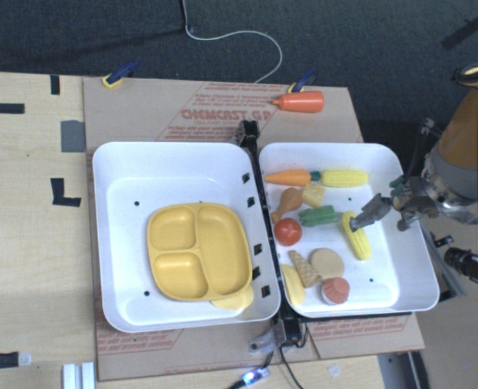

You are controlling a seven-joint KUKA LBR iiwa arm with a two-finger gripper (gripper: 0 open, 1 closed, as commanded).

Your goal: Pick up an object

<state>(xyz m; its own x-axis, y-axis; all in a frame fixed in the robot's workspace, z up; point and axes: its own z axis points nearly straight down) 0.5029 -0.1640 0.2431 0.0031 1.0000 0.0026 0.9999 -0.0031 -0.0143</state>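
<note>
Arm reaching over the crowded right-hand bin.

The gripper (pixel 382 210) hovered at the right bin (pixel 409 286), its fingers looking spread with nothing between them, one tip just above a corn cob (pixel 356 235). That cob lay apart from the piled toy food, so it seemed the easiest pick; the yellow tray (pixel 198 250) sat alone in the left bin (pixel 117 177).

Grey metal arm (pixel 458 177), rounded in section, ringed by an orange band (pixel 466 132) well above the fingers. Below the band, a pale grey wrist collar. At the end, a dark two-finger gripper (pixel 382 214) with slim blackish fingers (pixel 370 213), teal flecks just behind them.
</note>
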